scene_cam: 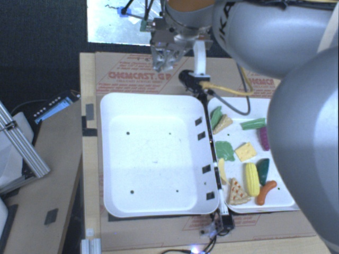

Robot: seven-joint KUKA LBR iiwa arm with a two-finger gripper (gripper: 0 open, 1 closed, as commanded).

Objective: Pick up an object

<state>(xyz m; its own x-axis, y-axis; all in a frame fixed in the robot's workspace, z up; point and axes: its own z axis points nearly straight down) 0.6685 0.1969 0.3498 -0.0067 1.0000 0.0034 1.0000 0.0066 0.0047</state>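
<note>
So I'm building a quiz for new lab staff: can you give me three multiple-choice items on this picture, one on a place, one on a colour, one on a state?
1. Where do the toy foods lie?
A. left bin
B. right bin
C. on the cardboard

2. What colour is the corn cob?
A. yellow
B. blue
C. white

3. Where is the gripper?
A. down among the foods
B. pressed into the left bin
C. raised above the bench, beyond the bins

Key: 1 B, the foods crowd the right bin; 2 A, the cob is yellow; 3 C, it hangs over the cardboard past the left bin.

Grey arm (286,41) w/ orange band, black lettering, metal gripper (165,57), yellow cable.
</note>
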